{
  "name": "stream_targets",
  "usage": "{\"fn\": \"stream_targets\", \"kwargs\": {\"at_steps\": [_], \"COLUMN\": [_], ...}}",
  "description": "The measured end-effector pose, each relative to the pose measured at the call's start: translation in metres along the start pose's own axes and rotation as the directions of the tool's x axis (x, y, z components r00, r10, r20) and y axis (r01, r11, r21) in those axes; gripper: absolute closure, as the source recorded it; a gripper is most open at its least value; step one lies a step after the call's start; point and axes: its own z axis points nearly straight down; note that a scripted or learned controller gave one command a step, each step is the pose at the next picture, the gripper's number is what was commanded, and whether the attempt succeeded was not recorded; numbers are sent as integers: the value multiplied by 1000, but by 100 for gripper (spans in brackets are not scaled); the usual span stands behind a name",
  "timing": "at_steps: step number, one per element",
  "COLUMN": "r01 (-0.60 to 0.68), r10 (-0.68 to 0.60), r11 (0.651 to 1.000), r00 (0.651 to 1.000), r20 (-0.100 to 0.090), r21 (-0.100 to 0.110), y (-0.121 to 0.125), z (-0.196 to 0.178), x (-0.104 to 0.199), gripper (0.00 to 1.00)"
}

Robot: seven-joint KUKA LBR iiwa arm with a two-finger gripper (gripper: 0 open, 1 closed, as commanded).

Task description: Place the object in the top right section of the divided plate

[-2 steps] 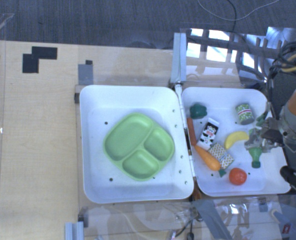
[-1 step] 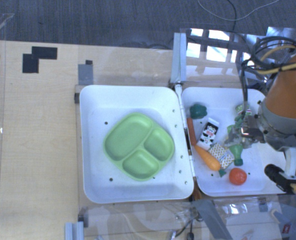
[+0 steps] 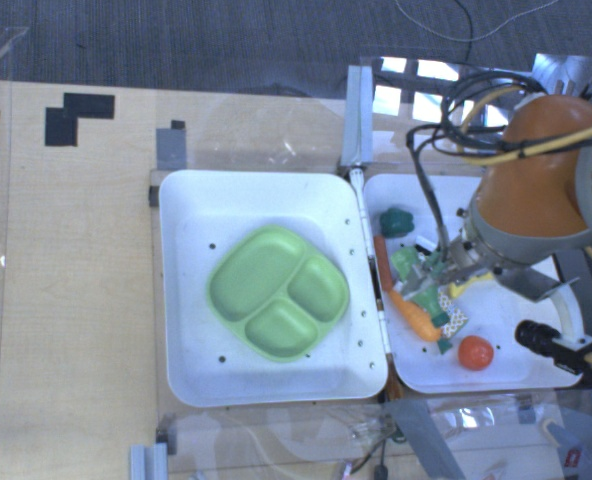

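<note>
A light green divided plate [image 3: 266, 268] with three sections lies in the left white bin [image 3: 191, 368]; nothing rests on it. In the right bin [image 3: 536, 363], my gripper [image 3: 434, 276] is low over a cluster of small items: an orange carrot [image 3: 416, 318], a green piece [image 3: 406, 263] and a patterned piece [image 3: 454, 320]. The arm's orange band [image 3: 541, 168] rises above it. The gripper's tip is buried in the clutter, so I cannot say whether anything is in it.
Also in the right bin are a teal object [image 3: 397, 220] at the back, a red tomato [image 3: 475, 352] at the front, a thin orange-red stick [image 3: 381, 263] along the left wall and a yellow piece [image 3: 471, 283]. Cables [image 3: 446, 138] loop behind the arm.
</note>
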Motion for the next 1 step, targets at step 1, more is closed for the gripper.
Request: {"fn": "stream_targets", "kwargs": {"at_steps": [1], "r01": [325], "r10": [-325], "r11": [946], "r00": [946], "r20": [-1], "r21": [0], "y": [14], "z": [7], "x": [38], "gripper": [100]}}
